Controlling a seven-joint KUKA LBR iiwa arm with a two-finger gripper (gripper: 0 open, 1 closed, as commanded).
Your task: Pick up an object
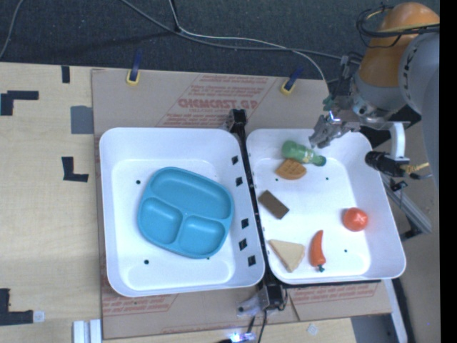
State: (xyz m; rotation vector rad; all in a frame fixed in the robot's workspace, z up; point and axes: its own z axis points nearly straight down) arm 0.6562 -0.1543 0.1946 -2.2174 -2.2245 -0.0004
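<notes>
Over the right bin's (371, 213) far edge, the end effector (319, 137) hung at the end of the grey arm (400, 56), which came in from the right with its orange band uppermost. Its dark tip pointed down and to the left, just beside the right end of the green bottle (302, 152); whether the tip touched the bottle could not be told, nor could the set of the tip itself, which was small and dark against the white wall.

The bottle lay on its side in the far left part of that bin, with a round tan cookie (290, 168) touching its near side. Nearer than the bottle, by the bin's left wall, lay a brown block (273, 204). Nearer again sat a pale bread wedge (287, 254), with an orange carrot (317, 249) just to its right. A red tomato (355, 219) sat well apart from the bottle, toward the bin's right wall.

Left of the bottle, across the divider, the left bin (114, 191) carried a blue tray (186, 211) with three compartments. Both bins rested on a cardboard sheet (200, 98) on the counter (43, 191).
</notes>
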